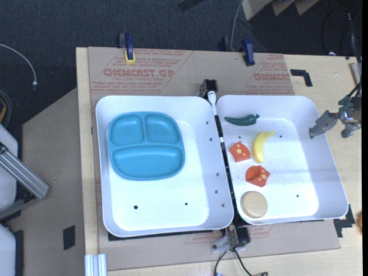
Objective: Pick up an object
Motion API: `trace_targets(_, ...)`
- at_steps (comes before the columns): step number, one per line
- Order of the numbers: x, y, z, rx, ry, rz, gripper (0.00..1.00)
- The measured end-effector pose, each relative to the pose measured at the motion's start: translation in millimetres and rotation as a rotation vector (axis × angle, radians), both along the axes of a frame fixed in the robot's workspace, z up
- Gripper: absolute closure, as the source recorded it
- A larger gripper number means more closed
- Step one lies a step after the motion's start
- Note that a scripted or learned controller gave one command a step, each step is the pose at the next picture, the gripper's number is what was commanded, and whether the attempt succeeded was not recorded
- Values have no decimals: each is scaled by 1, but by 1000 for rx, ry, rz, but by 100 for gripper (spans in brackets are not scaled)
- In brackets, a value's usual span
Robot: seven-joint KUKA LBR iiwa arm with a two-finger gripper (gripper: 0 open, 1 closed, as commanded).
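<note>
The right bin [322,171] holds a dark green chilli pepper [241,119], a yellow banana [261,145], two red pieces with yellow marks [240,151] [257,175] and a round beige disc [253,204]. My gripper [333,130] hangs over that bin's far right rim. Its two grey fingers are spread apart, open, with nothing between them. It is well to the right of the banana and touches none of the objects.
A blue three-compartment plate [146,145] lies in the left bin [167,211]. Both bins rest on a brown board [172,68] held by blue clamps [127,43] at the far edge. A black divider runs between the bins.
</note>
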State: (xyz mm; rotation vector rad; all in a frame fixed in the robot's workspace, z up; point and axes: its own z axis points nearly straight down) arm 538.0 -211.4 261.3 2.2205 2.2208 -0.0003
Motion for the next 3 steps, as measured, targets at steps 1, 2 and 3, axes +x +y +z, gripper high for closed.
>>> trace_targets(1, 6, -8, -51, 2, 6, -1, 0)
trace_targets(2, 8, -10, -94, 3, 5, 0, 0)
trace_targets(3, 12, -5, -138, 3, 5, 1, 0)
